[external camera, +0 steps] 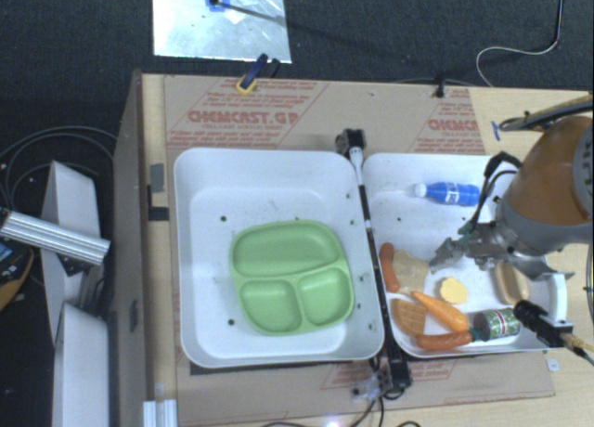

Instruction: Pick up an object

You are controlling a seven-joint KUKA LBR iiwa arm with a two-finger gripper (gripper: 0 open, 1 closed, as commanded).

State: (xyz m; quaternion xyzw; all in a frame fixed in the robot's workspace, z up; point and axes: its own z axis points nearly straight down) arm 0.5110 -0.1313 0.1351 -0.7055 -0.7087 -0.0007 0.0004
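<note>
The right bin (399, 174) holds several toy foods. A blue and white bottle (448, 194) lies at its far side. A red sausage (389, 267) lies by the left wall, with an orange carrot (438, 309) and a yellow disc (453, 291) near the front. A small green-labelled can (497, 325) lies at the front right, beside a toast slice (408, 316). My gripper (457, 252) hangs low over the bin's middle, just above the yellow disc and below the bottle. Nothing shows held in it.
The left bin (200, 230) carries a green divided plate (290, 275). A black divider rail (368, 230) runs between the bins. The grey arm with its orange band (548, 188) covers the right bin's right side. Cables and a metal bar (56, 238) lie off the bench at left.
</note>
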